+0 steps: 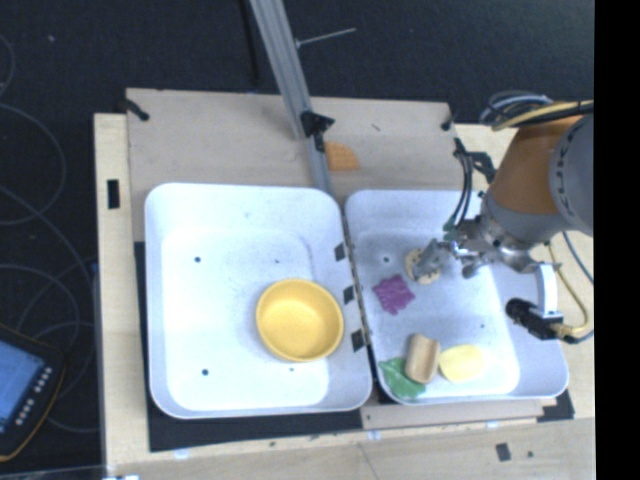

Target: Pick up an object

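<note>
Over the right bin, the grey arm reached in from the right edge, its orange band high above the wrist and cables looping beside it. The claw hung low in the bin's upper half, and whether it was wide or narrow could not be told from this slanted view.

A small pale object lay right at the claw's tip, touching or nearly touching it; it was too small and too hidden to show any long axis or to tell whether it was gripped. Just below and left of the claw lay a crumpled purple piece. Farther below it, near the bin's front wall, a tan cylinder stood with its long axis running roughly toward and away from the claw, a yellow lump just beside it and a green scrap tucked under its lower end.

Well to the claw's left, the left bin held a yellow bowl, mouth upward. Both bins sat on a pale wooden bench, crossed by a slanted metal rail, with dark floor around.
</note>
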Available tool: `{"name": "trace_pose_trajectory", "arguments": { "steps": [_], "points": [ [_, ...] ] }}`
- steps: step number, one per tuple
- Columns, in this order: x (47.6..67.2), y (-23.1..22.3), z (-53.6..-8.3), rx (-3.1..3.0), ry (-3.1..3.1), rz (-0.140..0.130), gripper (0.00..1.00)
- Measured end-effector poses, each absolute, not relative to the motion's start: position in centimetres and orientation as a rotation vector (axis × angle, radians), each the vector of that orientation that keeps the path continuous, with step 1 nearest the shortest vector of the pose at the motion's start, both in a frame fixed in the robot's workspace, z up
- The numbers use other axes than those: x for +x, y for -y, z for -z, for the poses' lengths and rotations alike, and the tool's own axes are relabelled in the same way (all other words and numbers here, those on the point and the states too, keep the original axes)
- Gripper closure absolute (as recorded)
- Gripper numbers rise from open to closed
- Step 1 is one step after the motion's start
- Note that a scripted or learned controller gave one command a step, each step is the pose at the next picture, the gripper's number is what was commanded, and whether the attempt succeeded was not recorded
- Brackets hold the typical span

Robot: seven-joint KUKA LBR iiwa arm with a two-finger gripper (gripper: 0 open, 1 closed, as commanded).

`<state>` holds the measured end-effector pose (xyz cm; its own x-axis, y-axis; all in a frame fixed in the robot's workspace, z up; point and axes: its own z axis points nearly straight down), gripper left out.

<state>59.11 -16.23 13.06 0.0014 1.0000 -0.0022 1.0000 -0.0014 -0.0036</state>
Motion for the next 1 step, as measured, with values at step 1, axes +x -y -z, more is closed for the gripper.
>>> {"name": "trace_pose_trajectory", "arguments": {
  "steps": [1],
  "points": [
    [59.33, 16.28, -14.47, -2.23, 2.218, 0.003, 1.0]
  ]
}}
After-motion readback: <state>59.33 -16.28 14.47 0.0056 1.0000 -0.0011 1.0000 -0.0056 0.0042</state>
